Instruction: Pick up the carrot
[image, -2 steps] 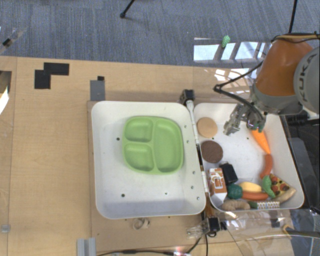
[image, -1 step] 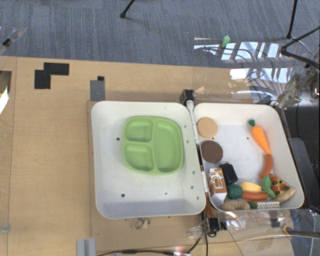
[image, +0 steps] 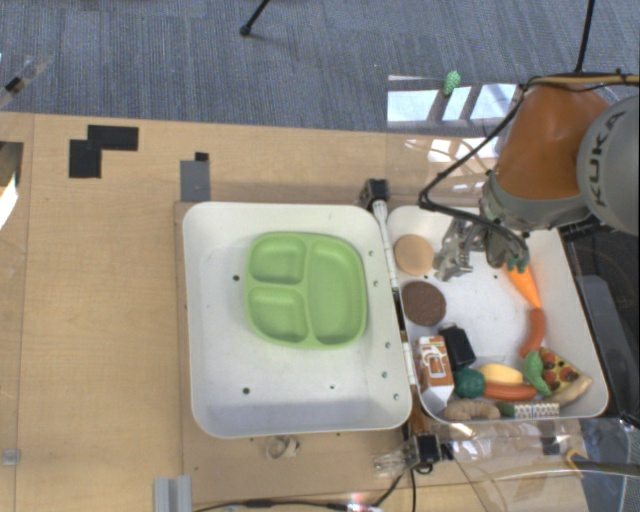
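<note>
I see the carrot lying in the right bin, near its far right side. My gripper hangs just left of it, gripping nothing; its opening I cannot tell. The pick is not yet done.

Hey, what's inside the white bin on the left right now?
The left bin holds a green divided plate with three compartments lying flat, and nothing sits in them. Whatever might be under the plate is covered and cannot be seen.
</note>
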